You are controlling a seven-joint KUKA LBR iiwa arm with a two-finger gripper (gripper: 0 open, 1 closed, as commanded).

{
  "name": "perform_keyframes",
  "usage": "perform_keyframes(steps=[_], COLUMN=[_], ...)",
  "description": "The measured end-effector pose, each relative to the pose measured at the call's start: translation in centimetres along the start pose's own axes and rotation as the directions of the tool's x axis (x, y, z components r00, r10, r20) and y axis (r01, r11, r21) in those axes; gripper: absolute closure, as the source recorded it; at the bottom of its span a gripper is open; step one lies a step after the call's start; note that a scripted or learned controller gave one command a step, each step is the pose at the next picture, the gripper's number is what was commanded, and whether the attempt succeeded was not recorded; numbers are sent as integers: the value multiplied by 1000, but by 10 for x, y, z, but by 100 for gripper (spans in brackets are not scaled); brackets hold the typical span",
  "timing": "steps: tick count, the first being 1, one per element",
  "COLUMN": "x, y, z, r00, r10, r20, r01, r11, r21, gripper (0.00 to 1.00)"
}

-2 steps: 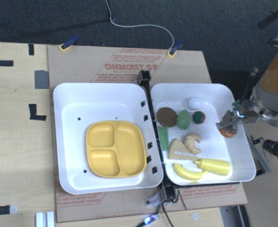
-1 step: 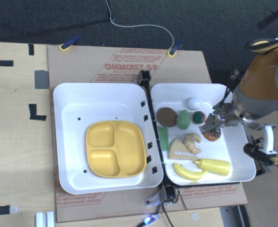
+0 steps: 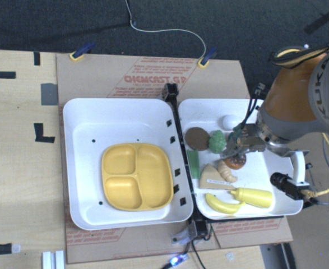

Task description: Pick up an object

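Camera view, the one angle on this rig. Two white bins side by side on a cardboard sheet (image 3: 153, 77) on the table (image 3: 18, 150). Left bin (image 3: 77, 116) holds a yellow divided plate (image 3: 136, 176), three compartments, lying flat near its middle. Right bin (image 3: 206, 110) holds the clutter.

The arm (image 3: 296, 97) comes in from the right, grey with an orange band; its upper part is cut off by the frame edge. The gripper (image 3: 235, 145) sits low over the middle of the right bin. It is dark and small against the objects beneath; I cannot tell whether it is spread or closed on anything, nor whether it touches anything.

Objects in the right bin: a brown round disc (image 3: 197, 138) at the left side, a green lumpy item (image 3: 217, 142) just right of it and touching or overlapping the gripper's left edge. A white round thing (image 3: 230, 121) at the far side, partly hidden by the gripper's cable. A small brown-orange item (image 3: 235, 162) directly under the gripper, mostly covered, identity unclear. A green flat strip (image 3: 193, 164) along the left wall. A beige wedge (image 3: 212, 174) with a pale curled piece (image 3: 227, 174) on it, shape hard to read. At the near side, a yellow banana (image 3: 222, 205) and a yellow bottle-like object (image 3: 252, 195), touching each other.

A black part (image 3: 285, 185) at the bin's right near corner overlaps the rim. A white cable (image 3: 153, 29) loops over the dark floor at the far side.
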State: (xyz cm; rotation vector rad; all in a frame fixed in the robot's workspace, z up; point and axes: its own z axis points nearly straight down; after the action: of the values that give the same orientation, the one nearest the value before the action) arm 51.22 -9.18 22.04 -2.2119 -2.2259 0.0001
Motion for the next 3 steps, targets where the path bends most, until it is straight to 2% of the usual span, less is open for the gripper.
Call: perform_keyframes(steps=[1, 2, 3], x=[63, 117, 114], y=[11, 8, 13], z=[1, 7, -11], r00=[1000, 1000, 1000], r10=[-2, -1, 5], r20=[0, 1, 2], r01=[2, 1, -5], r11=[1000, 1000, 1000], r21=[0, 1, -1], gripper=[100, 100, 100])
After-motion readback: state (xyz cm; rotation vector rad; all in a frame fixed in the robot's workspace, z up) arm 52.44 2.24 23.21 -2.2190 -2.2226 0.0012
